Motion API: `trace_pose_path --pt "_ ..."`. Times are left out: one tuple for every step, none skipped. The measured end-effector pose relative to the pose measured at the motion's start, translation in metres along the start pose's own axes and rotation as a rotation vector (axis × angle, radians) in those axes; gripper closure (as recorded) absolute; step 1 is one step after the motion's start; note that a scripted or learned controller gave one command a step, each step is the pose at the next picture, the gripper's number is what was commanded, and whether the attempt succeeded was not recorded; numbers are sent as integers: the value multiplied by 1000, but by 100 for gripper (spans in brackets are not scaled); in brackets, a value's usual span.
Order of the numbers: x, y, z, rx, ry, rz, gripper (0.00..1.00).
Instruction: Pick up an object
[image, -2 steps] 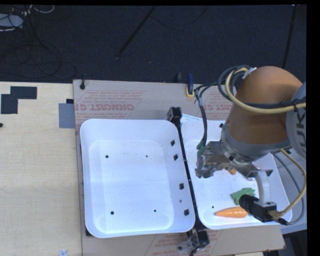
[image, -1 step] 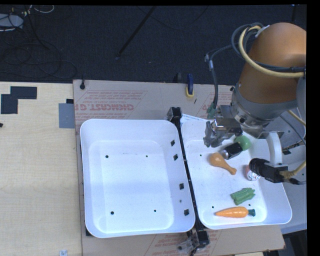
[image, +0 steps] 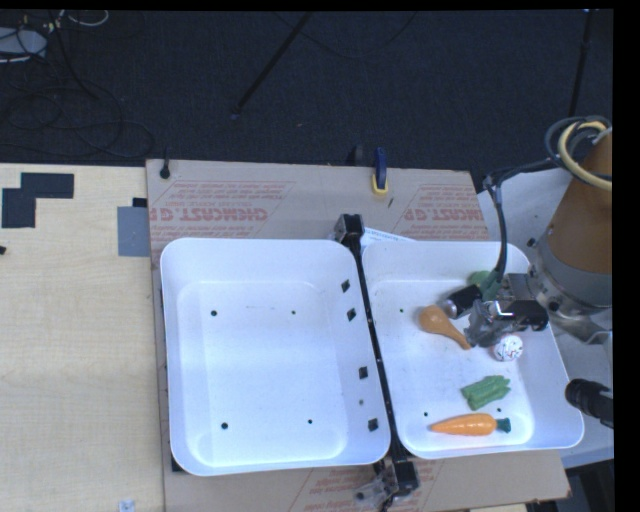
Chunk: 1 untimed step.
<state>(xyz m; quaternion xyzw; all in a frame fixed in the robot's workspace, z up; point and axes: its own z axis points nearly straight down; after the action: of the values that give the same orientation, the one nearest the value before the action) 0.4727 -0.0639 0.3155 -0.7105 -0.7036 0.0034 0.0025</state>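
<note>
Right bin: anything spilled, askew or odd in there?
Nothing stands out. In the right bin, the carrot, green piece, orange pear-shaped toy and small white ball lie separately; the gripper is low among them.

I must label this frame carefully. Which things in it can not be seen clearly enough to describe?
- Hand, camera view: dark and small; whether it is open or shut cannot be told.
- Green object behind the hand: mostly covered by the hand and cable; its kind is unclear.
- Small white ball: too small to read its markings.
- Arm: cut off by the right edge.
</note>
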Motion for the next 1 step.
trace_pose_path --pt "73 26 -30 -8 3 -17 100"
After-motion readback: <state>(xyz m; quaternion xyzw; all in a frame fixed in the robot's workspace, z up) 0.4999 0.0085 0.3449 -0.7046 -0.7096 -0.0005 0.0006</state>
